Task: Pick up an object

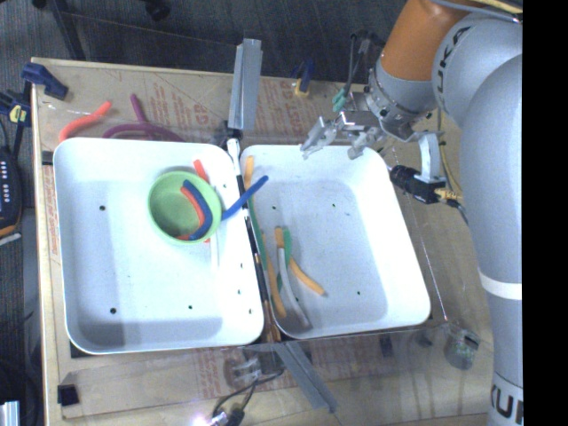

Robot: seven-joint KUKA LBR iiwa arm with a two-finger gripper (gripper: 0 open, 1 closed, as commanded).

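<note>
Metal hand [335, 143] spread open, holding nothing, above right bin [404, 264] back rim

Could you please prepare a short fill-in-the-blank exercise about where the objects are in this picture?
1. The round green plastic bowl lies in the ____ shallow white bin.
2. The thin blue plastic stick lies across the rims where the two ____ meet.
3. The metal two-finger gripper hangs over the ____ rim of the right shallow white bin.
4. The curved red strip rests inside the ____.

Missing words: left; bins; far; bowl
</note>
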